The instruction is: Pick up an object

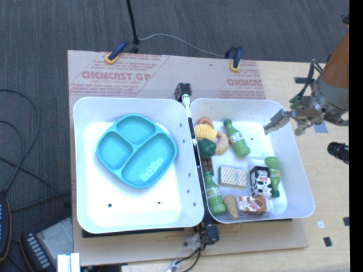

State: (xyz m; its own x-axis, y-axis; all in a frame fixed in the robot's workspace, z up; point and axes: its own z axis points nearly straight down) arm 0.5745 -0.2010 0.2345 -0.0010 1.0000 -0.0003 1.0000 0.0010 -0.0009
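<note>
Hand [288, 122] spread wide, holding nothing, above right bin's [295, 152] far right rim

Wooden bench [283, 75], two white bins [91, 208] side by side, protective sheet [113, 75]

Blue plate [136, 150]; white bins [85, 169]; 3 green bottles [236, 138]; black-white cow carton [261, 181].

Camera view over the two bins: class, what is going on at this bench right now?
A grey robot arm reaches in from the right, its gripper hovering over the upper right edge of the right bin with nothing between its jaws, which stand apart. That bin holds toy food: green bottles, a cracker, a small cow-print carton. The left bin holds a blue divided plate. Nothing has been picked up yet.
</note>
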